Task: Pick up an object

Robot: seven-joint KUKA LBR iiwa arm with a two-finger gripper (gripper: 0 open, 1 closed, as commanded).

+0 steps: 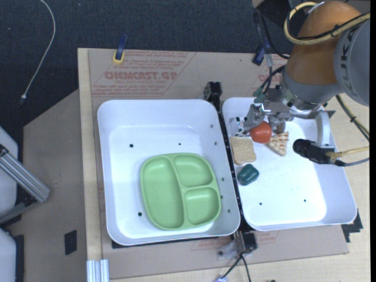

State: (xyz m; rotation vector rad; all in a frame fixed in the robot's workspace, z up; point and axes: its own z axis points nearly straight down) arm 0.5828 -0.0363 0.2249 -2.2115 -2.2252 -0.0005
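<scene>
Gripper (262, 117) low over right bin (305, 207), fingers half hidden, grip impossible to judge. Red ball (261, 133) just beneath, touching or not unclear. Beside ball: tan bread slice (242, 150), long axis running away from camera; green piece (248, 174) nearer.

Gripper (262, 117): placed over the far left part of the right bin (305, 207).
Tomato (261, 133): set just below the gripper.
Toast slice (242, 150): laid nearer and left of the gripper.
Divided plate (179, 190): set in the left bin (117, 128), well left.
</scene>
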